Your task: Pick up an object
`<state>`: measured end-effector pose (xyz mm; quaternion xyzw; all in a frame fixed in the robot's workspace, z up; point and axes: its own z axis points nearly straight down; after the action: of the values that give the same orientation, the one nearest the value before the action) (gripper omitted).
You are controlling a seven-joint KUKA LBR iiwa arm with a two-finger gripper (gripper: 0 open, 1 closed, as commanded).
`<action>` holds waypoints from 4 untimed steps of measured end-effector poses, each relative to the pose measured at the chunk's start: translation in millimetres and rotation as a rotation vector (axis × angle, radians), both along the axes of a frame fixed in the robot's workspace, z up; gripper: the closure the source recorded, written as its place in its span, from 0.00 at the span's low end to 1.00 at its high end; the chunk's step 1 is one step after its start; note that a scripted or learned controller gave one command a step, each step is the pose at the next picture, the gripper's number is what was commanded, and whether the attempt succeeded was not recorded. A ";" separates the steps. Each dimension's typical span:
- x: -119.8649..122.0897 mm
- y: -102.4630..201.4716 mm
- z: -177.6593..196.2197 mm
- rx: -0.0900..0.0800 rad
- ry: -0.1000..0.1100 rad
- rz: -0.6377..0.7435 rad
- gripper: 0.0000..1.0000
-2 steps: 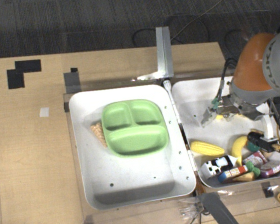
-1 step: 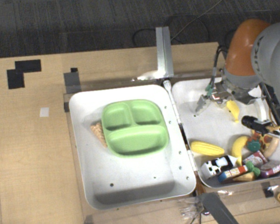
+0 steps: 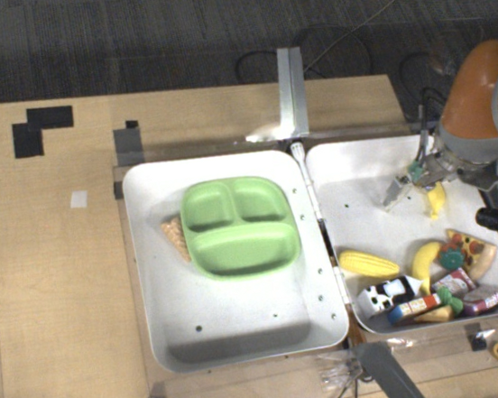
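Note:
My gripper (image 3: 413, 188) hangs over the back of the right bin (image 3: 354, 170), below the orange-banded wrist. Its two fingers (image 3: 396, 193) stand spread and open, with nothing seen between them. A small yellow piece (image 3: 434, 202) lies on the bin floor right beside the right-hand finger. Several toy foods crowd the bin's front right: a long yellow one (image 3: 369, 264), a yellow banana (image 3: 425, 259), a black-and-white carton (image 3: 391, 293) and a pizza slice (image 3: 471, 251).
The left bin (image 3: 170, 322) holds a green divided plate (image 3: 237, 225) with a tan waffle-like piece (image 3: 175, 238) tucked at its left edge. A metal post (image 3: 292, 88) rises behind the seam between the bins. Cables trail at the right.

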<state>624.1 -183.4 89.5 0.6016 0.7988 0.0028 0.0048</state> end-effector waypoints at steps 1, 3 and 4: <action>1.8 1.3 11.7 0.001 -0.003 0.004 1.00; 3.1 1.7 22.4 0.001 -0.007 0.006 1.00; 45.7 83.6 124.5 0.002 0.007 -0.011 1.00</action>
<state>669.9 -99.8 214.0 0.6060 0.7955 0.0015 0.0017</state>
